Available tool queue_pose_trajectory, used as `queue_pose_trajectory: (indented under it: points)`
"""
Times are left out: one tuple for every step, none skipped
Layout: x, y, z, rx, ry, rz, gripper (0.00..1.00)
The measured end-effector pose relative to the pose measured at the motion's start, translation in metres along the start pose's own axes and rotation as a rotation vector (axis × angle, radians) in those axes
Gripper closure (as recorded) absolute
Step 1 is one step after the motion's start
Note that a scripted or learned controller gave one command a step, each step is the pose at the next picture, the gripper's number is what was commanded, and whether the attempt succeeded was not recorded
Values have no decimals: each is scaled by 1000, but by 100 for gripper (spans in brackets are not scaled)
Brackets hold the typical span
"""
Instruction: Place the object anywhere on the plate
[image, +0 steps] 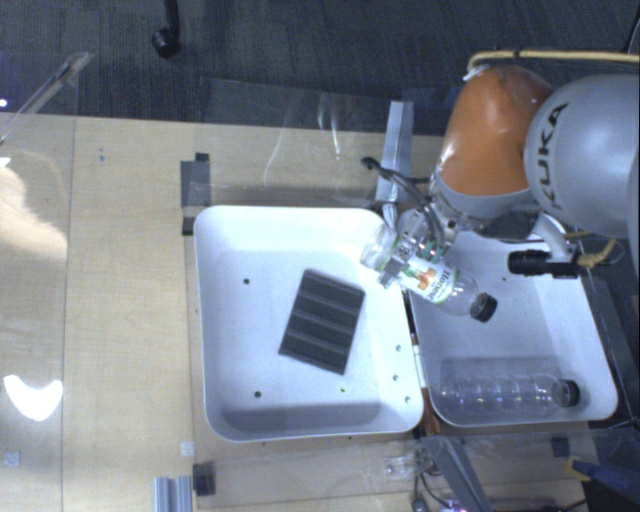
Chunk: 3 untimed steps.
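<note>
The small clear plastic bottle, with a coloured label and a black cap, lies slantwise at the gripper. Its base end is tucked between the fingers and its cap points away from them, down and to the view's right. The fingers look closed on that base end, opened no wider than the bottle's body. The bottle hangs over the seam between the two bins, which suggests it is lifted rather than lying on a floor.

I judge that this is the carrying step: the pick looks done and the placing is not. The dark grey ribbed rectangular plate lies flat to the view's left of the fingers and somewhat nearer the camera, well apart from them, on the floor of the left white bin. The next move calls for a sideways travel across the rim until the bottle is over the ribbed face, then a descent and release low enough that the round bottle does not roll off.

On the other side of the fingers, toward the near wall of the right white bin, lies a larger clear plastic bottle on its side, also black-capped.

By count: two bottles, one plate, two bins, one gripper.
</note>
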<state>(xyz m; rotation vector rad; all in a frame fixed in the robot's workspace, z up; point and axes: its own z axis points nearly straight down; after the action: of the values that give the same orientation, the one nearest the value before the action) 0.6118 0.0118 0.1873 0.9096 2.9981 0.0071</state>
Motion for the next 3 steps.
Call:
queue_pose_trajectory:
  points:
    - [44,70,-21,0,2,42,100]
    - [34,23,-88,0,-1,80,100]
    - [107,66,-37,1,5,43,100]
